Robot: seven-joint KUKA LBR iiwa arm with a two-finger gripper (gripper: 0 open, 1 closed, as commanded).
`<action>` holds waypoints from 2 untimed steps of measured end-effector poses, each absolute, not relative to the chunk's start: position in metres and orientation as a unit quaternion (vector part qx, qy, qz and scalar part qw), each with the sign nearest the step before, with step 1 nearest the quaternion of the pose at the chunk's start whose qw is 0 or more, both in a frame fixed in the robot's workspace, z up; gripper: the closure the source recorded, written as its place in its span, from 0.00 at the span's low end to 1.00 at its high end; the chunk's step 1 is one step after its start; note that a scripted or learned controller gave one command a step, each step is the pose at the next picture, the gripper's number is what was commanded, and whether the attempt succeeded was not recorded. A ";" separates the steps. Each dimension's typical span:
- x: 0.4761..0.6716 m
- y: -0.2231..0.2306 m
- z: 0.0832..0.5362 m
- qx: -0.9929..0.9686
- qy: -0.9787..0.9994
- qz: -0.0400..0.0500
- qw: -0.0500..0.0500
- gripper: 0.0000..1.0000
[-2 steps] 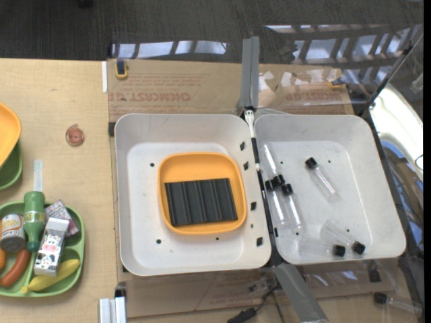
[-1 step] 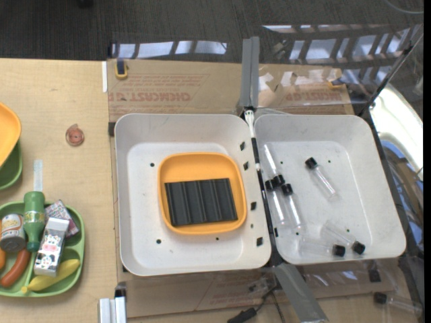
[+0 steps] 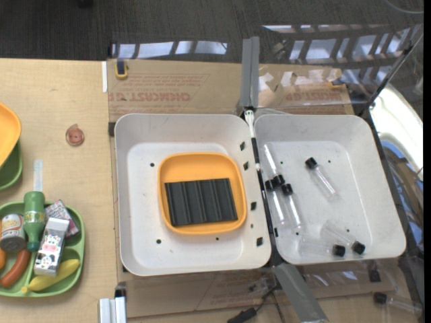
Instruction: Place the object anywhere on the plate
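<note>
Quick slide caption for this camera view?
Yellow plate bearing a dark ridged block in left bin; clear capped tubes in right bin.

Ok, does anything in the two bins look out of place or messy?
Mostly tidy. The clear tubes lie scattered at different angles in the right bin. The dark ridged block sits squarely on the orange plate.

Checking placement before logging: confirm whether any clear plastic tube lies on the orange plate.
No: the clear plastic tubes lie in the right white bin; the orange plate holds a dark ridged block.

A robotics lab is suggested: two white bins set on a counter, clear test tubes, grey carpet.
</note>
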State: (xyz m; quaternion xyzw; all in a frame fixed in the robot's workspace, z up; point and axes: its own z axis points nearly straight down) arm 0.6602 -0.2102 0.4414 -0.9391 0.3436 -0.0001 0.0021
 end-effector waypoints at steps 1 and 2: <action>0.660 -0.213 0.441 -0.987 0.163 0.000 0.003 0.00; 0.660 -0.219 0.440 -0.995 0.098 0.000 0.003 0.00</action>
